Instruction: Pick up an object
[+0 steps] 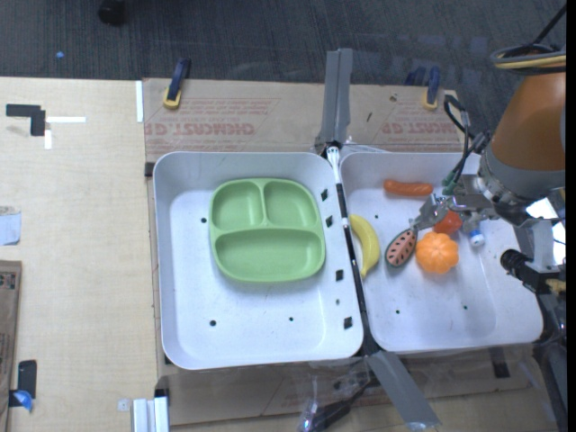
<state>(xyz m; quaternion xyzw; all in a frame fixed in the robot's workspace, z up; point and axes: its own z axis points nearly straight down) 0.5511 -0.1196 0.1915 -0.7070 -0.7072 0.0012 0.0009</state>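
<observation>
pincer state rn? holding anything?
Pincer: low in the right bin, just above the orange; open or closed cannot be told, and nothing shows between its fingers.

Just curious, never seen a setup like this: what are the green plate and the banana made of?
The green plate looks like moulded plastic or silicone: even colour, soft matte sheen, rounded compartment walls. The banana looks like a plastic toy, uniformly yellow and smooth without spots, though real fruit cannot be ruled out.
</observation>
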